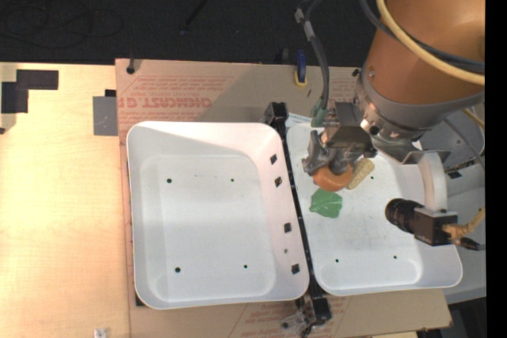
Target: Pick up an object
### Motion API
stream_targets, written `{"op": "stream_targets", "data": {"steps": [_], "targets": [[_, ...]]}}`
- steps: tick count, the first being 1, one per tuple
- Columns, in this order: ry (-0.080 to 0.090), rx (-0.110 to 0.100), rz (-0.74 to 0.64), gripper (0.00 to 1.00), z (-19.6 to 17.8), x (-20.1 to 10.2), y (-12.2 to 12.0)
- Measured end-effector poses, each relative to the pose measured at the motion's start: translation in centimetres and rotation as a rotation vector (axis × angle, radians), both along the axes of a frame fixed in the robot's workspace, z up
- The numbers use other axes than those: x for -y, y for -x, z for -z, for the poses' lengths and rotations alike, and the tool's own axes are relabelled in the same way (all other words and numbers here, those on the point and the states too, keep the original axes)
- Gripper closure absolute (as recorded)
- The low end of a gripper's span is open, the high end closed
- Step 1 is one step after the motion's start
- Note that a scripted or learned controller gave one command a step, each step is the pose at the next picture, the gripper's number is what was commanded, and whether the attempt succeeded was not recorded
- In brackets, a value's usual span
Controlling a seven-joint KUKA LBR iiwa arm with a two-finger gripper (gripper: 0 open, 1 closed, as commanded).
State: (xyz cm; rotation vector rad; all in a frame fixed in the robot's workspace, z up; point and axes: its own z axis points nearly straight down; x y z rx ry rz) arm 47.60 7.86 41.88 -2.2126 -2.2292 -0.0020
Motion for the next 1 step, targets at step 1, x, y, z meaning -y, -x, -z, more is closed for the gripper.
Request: {"op": "stream_targets", "data": {"steps": [1], "targets": [[0.000,0.001,0.000,1.00,-5.11,-6.86,-0.41]]}}
